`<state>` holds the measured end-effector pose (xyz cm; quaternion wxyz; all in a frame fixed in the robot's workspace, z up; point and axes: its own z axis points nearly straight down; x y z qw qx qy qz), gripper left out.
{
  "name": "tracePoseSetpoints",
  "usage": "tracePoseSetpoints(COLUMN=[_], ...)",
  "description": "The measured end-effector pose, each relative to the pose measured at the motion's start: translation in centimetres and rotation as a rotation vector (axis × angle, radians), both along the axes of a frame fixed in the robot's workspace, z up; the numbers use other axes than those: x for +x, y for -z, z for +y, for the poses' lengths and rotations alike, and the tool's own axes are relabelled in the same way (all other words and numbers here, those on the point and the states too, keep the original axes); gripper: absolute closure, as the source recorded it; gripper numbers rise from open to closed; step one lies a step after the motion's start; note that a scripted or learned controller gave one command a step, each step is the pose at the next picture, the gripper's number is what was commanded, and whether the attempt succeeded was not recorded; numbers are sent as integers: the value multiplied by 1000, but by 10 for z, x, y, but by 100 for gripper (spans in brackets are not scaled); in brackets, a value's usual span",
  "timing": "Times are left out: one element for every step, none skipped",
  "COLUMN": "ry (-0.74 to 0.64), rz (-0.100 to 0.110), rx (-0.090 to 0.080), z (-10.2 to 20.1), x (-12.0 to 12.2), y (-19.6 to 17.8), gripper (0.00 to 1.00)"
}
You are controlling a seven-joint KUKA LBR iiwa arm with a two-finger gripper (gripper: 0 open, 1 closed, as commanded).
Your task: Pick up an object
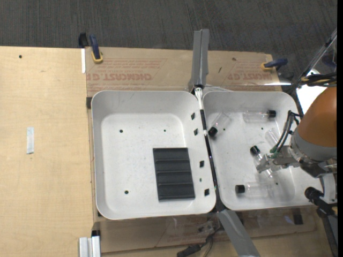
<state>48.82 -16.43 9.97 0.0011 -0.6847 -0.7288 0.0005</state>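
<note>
A black ribbed rectangular block (pixel 173 173) lies flat in the left bin (pixel 107 143), toward its front right. Several clear vials with black caps are scattered in the right bin (pixel 230 103): one near the left wall (pixel 218 125), one at the back (pixel 260 114), one in the middle (pixel 255 151), and one at the front (pixel 251 189). My gripper (pixel 266 165) is low inside the right bin, right beside the middle vial and just behind the front one. The arm's orange band (pixel 324 123) rises above the bin's right rim.
A grey divider bar (pixel 200 58) runs between the two bins. Clamps (pixel 95 52) (pixel 273 65) hold cardboard behind the bins. A wooden bench top (pixel 43 143) spreads to the left, with a small metal strip (pixel 30 141) lying on it.
</note>
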Motion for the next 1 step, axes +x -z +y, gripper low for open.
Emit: tracePoseSetpoints(ry=[-15], rz=[-1], rx=[-2], z=[21], x=[107], y=[-119], gripper=[100])
